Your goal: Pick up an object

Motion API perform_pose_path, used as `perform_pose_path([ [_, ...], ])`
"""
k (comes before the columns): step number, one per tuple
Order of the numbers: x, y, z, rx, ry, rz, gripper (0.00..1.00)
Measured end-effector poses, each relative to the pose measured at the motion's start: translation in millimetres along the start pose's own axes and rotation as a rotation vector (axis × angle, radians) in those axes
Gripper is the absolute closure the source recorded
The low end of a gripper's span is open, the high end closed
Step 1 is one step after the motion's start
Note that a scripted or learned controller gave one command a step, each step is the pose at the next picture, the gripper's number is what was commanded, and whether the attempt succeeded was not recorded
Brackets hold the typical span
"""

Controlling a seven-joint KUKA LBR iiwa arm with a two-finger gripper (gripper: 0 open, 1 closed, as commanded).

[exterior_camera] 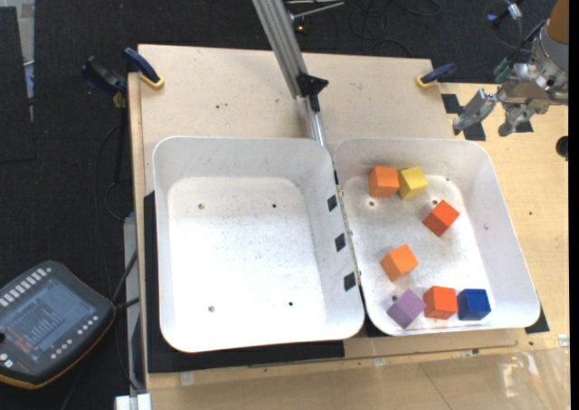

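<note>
Blocks: we count seven small blocks, all lying in the right bin (507, 209) and none of them in the gripper.
Nearest row: along the near rim we see a purple block (405, 308), a red-orange block (440, 301) and a blue block (473, 304) — the red-orange one touches the blue one and sits just beside the purple one.
Middle: an orange block (399, 262) lies alone, tilted on the bin floor, well apart from the rest.
Further back: a red block (441, 217) is turned corner-on, near the right wall.
Far end: a second orange block (384, 181) touches a yellow block (413, 182).
Left bin: the left bin (172, 218) lies side by side with the right one; we see dark specks on its floor.
Pendant: a grey hand-held pendant (45, 322) lies at the near left, off the bench.
Gripper: the gripper (496, 116) hangs beyond the far right corner of the right bin, over the bench — its two fingers stand apart, with nothing between them.
Clamps: we see blue-and-yellow clamps (140, 67) at the far corners of the bench board.
</note>
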State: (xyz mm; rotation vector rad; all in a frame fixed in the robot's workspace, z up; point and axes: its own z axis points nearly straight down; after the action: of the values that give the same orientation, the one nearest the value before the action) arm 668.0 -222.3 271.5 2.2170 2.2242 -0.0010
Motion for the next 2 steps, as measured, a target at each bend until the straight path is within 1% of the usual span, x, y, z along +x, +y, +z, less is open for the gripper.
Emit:
perform_pose_path([
  [1, 0.1, 0.0, 0.1, 0.0, 0.0, 0.0, 0.0],
  [2, 8.2, 0.6, 61.3, 0.006, 0.002, 0.0, 0.0],
])
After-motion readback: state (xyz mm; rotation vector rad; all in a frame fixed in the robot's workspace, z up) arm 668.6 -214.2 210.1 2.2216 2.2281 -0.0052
